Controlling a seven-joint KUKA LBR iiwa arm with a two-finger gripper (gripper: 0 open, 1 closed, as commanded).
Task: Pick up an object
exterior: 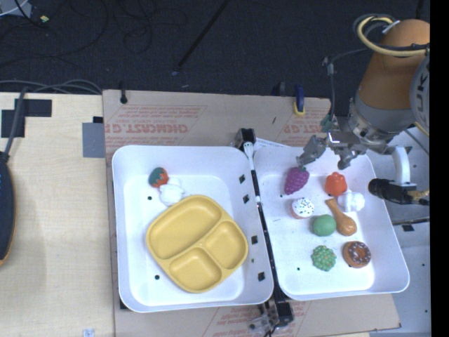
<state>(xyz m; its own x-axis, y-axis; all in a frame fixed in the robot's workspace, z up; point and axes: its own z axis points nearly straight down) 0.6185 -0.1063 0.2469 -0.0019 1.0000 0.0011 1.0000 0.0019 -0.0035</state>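
Observation:
My gripper (324,160) hangs open over the back of the right bin (393,272), with nothing between its fingers. A purple grape bunch (296,180) lies just below its left finger, and an orange-red pepper (335,184) lies just below its right finger. Further forward in that bin are a white frosted cupcake (303,208), a green ball (323,225), a tan drumstick (342,217), a white lump (353,202), a green broccoli (323,258) and a chocolate donut (357,253).
The left bin (126,258) holds a yellow divided plate (198,243), a red and green fruit (158,177) and a small white piece (170,193). A black divider (254,209) runs between the bins. Cardboard lies under both bins.

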